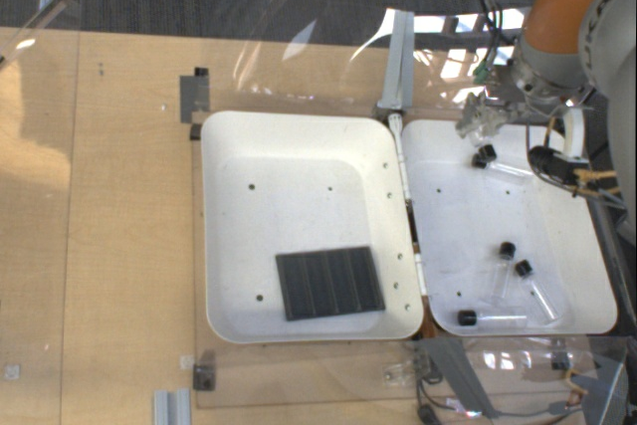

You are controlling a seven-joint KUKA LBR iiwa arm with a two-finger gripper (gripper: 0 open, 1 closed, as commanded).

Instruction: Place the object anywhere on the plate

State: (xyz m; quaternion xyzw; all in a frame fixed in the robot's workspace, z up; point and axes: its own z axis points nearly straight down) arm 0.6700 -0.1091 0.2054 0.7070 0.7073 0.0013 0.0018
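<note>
My end effector (pixel 480 119) hangs over the far edge of the right bin (pixel 597 314), near the divider. It appears to hold a clear tube with a black cap (pixel 485 155) at its lower end, though the transparent material makes the grip hard to confirm. The dark ribbed plate (pixel 329 282) lies flat in the left bin (pixel 229 214), near its front edge. Three more black-capped clear tubes (pixel 513 269) lie in the right bin's front half.
</note>
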